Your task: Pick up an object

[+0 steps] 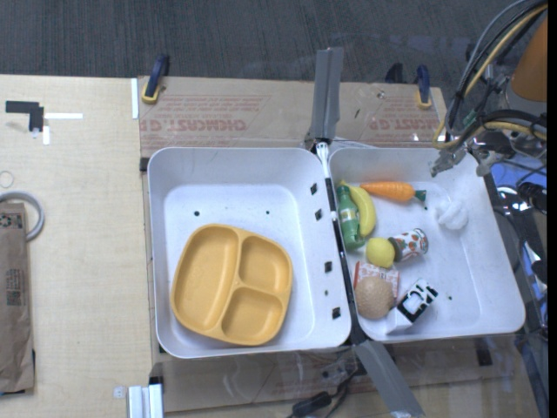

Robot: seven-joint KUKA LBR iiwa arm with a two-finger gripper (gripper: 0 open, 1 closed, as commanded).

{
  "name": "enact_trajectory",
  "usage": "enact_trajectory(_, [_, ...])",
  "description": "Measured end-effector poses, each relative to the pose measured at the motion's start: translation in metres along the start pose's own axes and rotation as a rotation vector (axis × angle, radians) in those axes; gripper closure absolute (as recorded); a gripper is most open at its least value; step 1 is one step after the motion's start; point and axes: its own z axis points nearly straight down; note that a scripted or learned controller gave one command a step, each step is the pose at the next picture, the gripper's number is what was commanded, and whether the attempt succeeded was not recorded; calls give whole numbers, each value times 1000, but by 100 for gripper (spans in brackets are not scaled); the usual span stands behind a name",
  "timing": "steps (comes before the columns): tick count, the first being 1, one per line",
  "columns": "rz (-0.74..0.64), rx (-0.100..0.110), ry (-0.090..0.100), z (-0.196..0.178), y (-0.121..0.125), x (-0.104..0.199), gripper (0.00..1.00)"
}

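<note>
Pale wood bench carries two white bins; the left bin (174,190) holds a yellow divided plate (231,283). Right bin (487,286), near to far: brown ball (374,296), lemon (380,252), banana (364,209), carrot (389,191) (at twelve o'clock). The gripper (452,153) hovers at one o'clock; its opening I cannot tell, perhaps empty. Descend squarely over the carrot.
</note>
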Motion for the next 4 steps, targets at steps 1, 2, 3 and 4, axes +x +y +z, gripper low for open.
enact_trajectory(1, [-339,-2,0,107,19,24,0])
enact_trajectory(2, [-341,7,0,100,17,23,100])
enact_trajectory(3, [-41,2,2,112,-44,38,100])
enact_trajectory(4, [-41,1,1,111,-43,38,0])
